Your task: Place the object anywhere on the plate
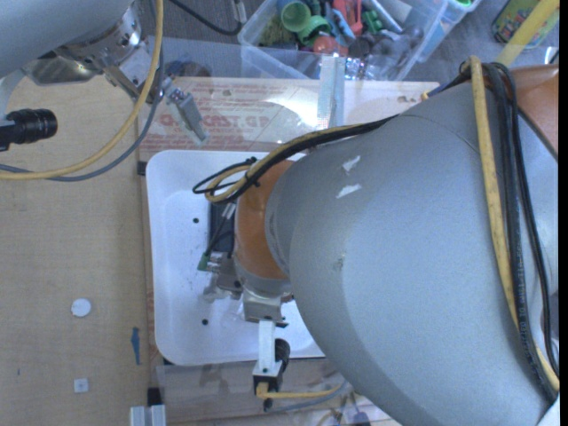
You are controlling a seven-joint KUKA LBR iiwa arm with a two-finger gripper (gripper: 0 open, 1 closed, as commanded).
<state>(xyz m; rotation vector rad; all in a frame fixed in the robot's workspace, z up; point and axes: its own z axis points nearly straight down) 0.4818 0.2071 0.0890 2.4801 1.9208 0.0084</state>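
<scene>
1. Over the middle of the white bin (169, 238), the grey arm (399, 264) is leaning in from the right edge, its orange band (253, 233) sitting just above the gripper (226, 293), which is hanging low over the bin floor.
2. Whether the gripper is clenched, released or grasping anything cannot be told, as the wrist is blocking the sight of it.
3. The arm's bulk is covering the bin's right side, so where the object and the plate are lying cannot be told either; the bare left part of the bin is showing a few dark specks (195, 220).
4. Doing this step well is likely calling for a slow, level carry, keeping the object low until it is squarely above the plate, then letting go gently so nothing is bouncing off the rim.
5. The bin is looking like smooth, glossy plastic, shallow and round-cornered; the desk (71, 238) is showing pale wood grain, with a small white disc (81, 307) lying near its left edge.
6. Beyond the bin's far edge, a clear plastic tub (284, 56) is holding bright toys (337, 11) behind a printed cardboard sheet (266, 109).
</scene>
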